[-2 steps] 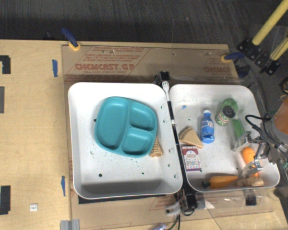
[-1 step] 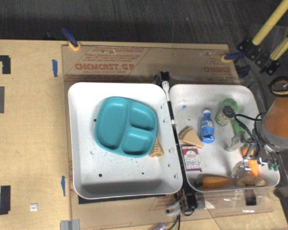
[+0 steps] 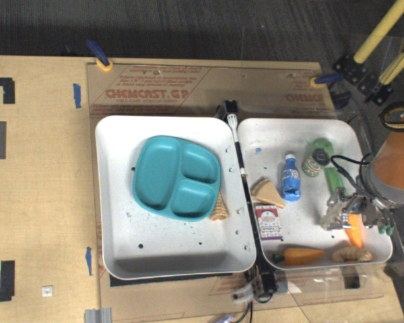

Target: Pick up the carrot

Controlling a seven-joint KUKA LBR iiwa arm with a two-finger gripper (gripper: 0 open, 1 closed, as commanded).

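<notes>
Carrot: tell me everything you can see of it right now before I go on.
The carrot is a smooth orange piece, plastic-looking, lying flat along the near wall of the right bin, long axis across the view, narrowing toward its left end. To its right lies a tan item, close to or touching its end; I cannot tell which. The gripper hangs above and right of it, with a separate small orange piece beside it. Nothing grips the carrot.

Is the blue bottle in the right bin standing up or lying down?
Lying down: the blue bottle rests lengthwise on the right bin floor, white cap toward the far rim.
</notes>
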